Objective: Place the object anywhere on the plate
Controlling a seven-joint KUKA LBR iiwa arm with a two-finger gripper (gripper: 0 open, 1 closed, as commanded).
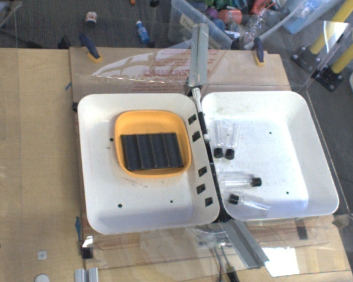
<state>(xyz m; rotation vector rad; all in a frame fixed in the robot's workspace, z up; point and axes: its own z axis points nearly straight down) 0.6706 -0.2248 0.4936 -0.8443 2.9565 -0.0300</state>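
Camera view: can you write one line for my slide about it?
Four clear tubes with black caps lie in the right white bin; a yellow plate holding a dark ridged block sits in the left bin.

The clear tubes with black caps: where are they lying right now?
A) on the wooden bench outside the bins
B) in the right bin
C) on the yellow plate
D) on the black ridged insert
B: the clear tubes with black caps lie on the floor of the right bin, near the divider, while the yellow plate with its black ridged insert sits in the left bin.

Orange plate (153, 122) in left bin; clear black-capped tubes (240, 183) lie in right bin.
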